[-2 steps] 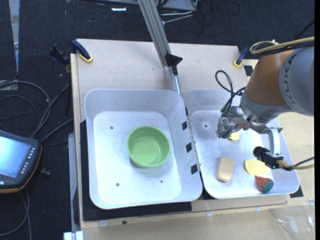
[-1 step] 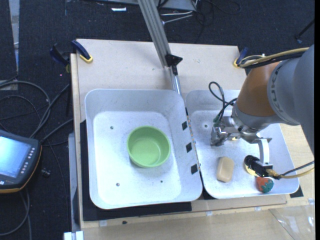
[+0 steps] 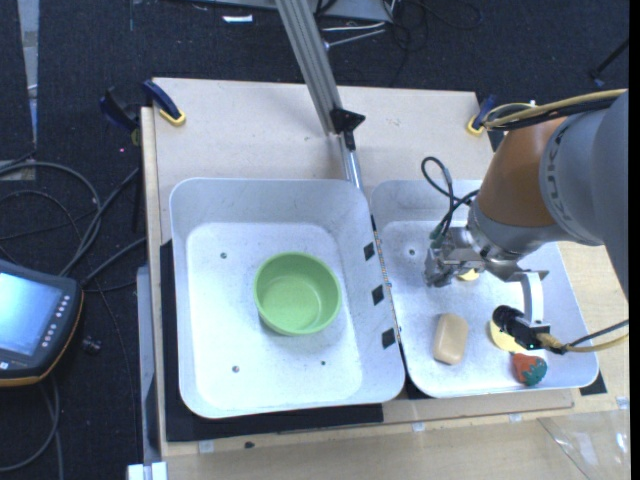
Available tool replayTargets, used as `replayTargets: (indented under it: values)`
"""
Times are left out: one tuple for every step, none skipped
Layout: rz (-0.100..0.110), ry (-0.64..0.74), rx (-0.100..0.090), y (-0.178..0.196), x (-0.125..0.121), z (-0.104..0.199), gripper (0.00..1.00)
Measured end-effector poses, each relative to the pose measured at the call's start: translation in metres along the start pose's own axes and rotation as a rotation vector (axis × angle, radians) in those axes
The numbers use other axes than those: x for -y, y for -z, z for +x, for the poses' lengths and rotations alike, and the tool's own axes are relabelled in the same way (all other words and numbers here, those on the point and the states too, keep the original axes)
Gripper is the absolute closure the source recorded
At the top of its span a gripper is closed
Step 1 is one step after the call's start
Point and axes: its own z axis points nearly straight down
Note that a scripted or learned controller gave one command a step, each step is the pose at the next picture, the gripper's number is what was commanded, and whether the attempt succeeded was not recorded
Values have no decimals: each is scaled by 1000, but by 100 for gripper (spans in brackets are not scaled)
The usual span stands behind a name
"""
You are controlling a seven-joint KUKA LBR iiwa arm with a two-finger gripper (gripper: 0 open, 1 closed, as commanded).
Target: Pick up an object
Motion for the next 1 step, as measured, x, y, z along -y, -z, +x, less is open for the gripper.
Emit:
replayTargets:
  values:
    - [-3,0,1,42,3,-1,100]
